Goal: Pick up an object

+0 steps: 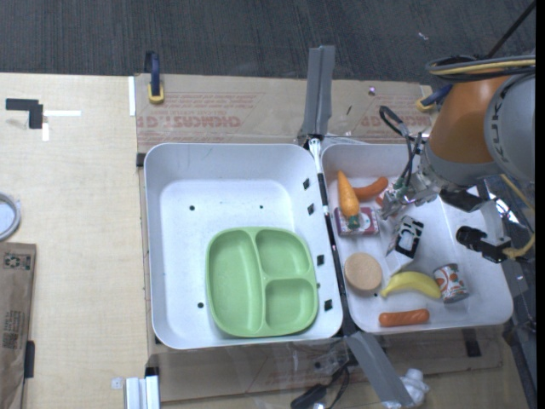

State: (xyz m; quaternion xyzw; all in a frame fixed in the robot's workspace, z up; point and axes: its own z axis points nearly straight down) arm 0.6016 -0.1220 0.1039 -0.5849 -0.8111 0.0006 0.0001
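The right bin [494, 309] holds an orange carrot [347, 194], a red-orange piece [372, 187] beside it, a small red and green packet [357, 221], a tan disc [364, 272], a banana [410, 284], a small can [450, 282], a red sausage [404, 318] and a black and white object [410, 236]. My gripper [398, 201] hangs low over the bin's back half, just right of the carrot and the red-orange piece. Nothing is seen held in it.
The left bin [170, 228] carries a green divided plate [262, 280]. A divider post [319, 92] stands at the back between the bins. The arm's orange band [464, 130] and cables crowd the right bin's back right corner. A yellow clamp [154, 88] sits on the bench's back edge.
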